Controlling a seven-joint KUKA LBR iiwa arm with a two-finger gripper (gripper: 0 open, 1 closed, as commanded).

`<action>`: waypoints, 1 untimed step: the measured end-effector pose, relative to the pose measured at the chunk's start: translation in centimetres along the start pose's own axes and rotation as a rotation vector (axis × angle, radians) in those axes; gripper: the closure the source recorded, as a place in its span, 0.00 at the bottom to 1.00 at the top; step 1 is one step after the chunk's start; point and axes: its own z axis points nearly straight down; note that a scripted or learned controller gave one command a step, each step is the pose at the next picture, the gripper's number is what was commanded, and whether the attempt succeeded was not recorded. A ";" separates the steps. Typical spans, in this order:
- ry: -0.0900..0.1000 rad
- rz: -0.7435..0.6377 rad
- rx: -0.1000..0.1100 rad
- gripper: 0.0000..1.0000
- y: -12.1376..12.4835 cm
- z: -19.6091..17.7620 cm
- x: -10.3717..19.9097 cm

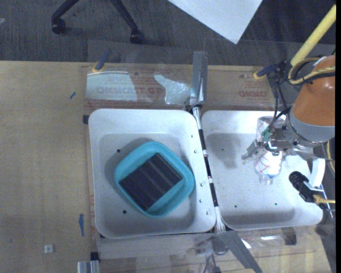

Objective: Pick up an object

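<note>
Roughly level scene: two shallow bins, touching along a shared middle seam.

Right bin [234,213]: gripper [262,152] sits over its right half, closer to the far wall than the near one. The arm [314,106] comes in across the right rim. A clear bottle [268,169] shows right at the gripper, its long axis running toward the near wall, with pale blue showing through it. The gripper overlaps the bottle's upper end. Cannot tell whether the gripper is open or closed, nor whether it grips the bottle. Open room here: the whole left half and the near strip of the floor are bare white. Walls are low, corners rounded.

Left bin [106,133]: a teal dish [184,178] sits turned diamond-wise on the floor, from the centre toward the near side, with a dark ridged block [150,181] lying inside it. The dish stands apart from all four walls, with the tightest gap toward the near-right corner. Bare floor runs along the far and left sides.

Surface: tan wooden bench [37,160], wide and open left of the bins, with a few small blue marks on it. Behind the bins lies a strip of clear film [133,88] over lettered board, and a grey metal post [199,80] stands at the seam.

Room: beyond the bench's far edge are dark carpet [21,42], the legs of a wheeled chair base [96,16] and a white sheet [218,13] at the top
</note>
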 end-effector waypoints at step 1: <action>-0.004 -0.296 -0.007 0.00 5.0 -0.5 -4.4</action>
